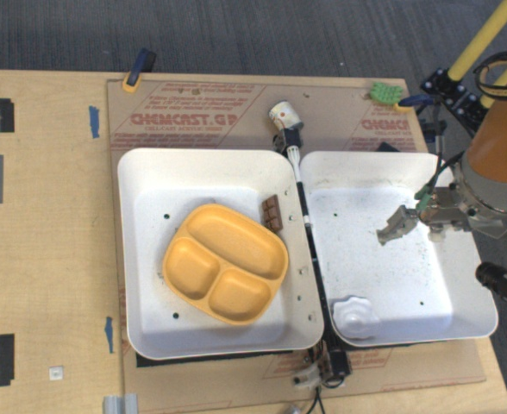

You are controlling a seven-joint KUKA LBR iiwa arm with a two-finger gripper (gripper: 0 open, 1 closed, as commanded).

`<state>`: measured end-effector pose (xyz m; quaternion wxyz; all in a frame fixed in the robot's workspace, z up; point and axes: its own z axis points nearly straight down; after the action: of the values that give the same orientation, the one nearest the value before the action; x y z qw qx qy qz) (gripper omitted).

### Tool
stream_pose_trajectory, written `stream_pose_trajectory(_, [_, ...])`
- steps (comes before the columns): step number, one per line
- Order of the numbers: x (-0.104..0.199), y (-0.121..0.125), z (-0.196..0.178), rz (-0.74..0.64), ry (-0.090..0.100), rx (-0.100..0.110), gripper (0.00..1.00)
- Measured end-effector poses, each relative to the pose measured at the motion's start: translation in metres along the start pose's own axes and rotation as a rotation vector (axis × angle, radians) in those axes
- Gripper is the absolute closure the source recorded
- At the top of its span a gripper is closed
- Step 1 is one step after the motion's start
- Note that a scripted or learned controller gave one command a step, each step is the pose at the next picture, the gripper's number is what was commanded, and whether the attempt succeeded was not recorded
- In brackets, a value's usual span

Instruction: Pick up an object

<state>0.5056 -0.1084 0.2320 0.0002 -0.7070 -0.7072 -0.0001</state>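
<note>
The gripper (395, 228) hangs over the right bin (460, 317); whether its jaws are spread or pressed together I cannot tell. A yellow divided plate (226, 262) lies in the left bin (141, 188), a small brown block (272, 213) just beside it. A white lid (355, 316) rests near the right bin's front edge.

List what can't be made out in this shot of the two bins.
- Pincer, camera view: small and blurred over the right bin; open or shut, and whether it holds anything, cannot be told.
- Arm: cut off by the right edge.
- Brown object in the left bin: partly hidden by the yellow divided tray; too small to identify.
- White object at the right bin's near wall: pale on white, shape unclear.
</note>
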Motion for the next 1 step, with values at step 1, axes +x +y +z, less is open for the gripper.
stream_pose_trajectory(1, [-0.0006, -0.025, 0.0516, 0.049, 0.0, 0.001, 0.0])
